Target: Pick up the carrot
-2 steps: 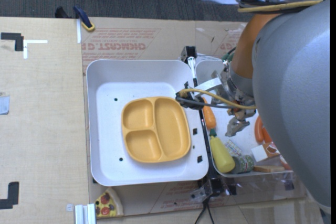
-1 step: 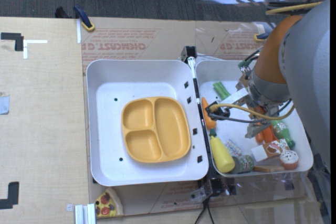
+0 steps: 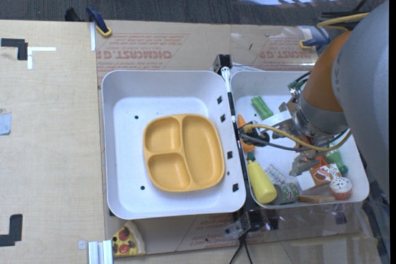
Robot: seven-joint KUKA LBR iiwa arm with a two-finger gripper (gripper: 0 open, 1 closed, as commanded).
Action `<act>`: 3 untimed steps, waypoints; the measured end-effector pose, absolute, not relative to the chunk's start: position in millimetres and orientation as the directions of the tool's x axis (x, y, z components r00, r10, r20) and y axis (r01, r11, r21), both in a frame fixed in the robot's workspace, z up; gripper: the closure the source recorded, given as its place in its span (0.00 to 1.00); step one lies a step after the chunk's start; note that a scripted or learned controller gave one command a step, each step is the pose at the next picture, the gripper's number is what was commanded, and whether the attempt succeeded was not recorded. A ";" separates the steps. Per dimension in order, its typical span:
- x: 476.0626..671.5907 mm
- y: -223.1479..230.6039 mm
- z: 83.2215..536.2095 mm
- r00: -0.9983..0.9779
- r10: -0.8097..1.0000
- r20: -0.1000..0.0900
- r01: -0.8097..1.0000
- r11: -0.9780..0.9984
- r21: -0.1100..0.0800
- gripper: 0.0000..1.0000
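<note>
Carrot [image 3: 245, 144]: small orange piece lying in the right bin [image 3: 297, 202], tight against its left wall, about midway along that wall. Partly screened by dark and yellow cables. Not lifted.
End effector [image 3: 304, 161]: low over the middle of the right bin, below the orange wrist band. Grip state cannot be told; the wrist and cabling hide it. Nothing visibly held.
Gap: end effector sits to the right of the carrot, near but apart; cables run between them.
Right bin, other contents: yellow mustard bottle [image 3: 260, 182] just below the carrot, green piece [image 3: 262, 107] near the far edge, cupcake toy [image 3: 341, 186] at the near right corner.
Left bin [image 3: 120, 133]: holds a yellow divided plate [image 3: 184, 152], nothing on it.
Progress: judged early. No grasp seen, carrot resting on the bin floor.
Left to do: shift toward the left wall, close on the carrot, raise it.
Risk: wall and bottle crowd the carrot; little room for a clean grip.
</note>
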State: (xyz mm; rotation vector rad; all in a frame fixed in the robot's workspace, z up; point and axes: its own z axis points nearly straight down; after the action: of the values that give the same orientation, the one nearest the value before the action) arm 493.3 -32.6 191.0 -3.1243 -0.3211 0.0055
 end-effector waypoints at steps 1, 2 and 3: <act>487.0 -87.8 207.0 0.975 0.223 0.000 0.223 -0.975 0.001 0.00; 479.4 -101.3 335.6 0.979 0.204 -0.002 0.204 -0.979 0.002 0.00; 560.6 -26.5 446.3 0.925 0.379 -0.004 0.379 -0.925 0.001 0.00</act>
State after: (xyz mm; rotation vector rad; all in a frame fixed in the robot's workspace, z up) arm 560.6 -26.5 446.3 -3.0843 -0.6074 0.0056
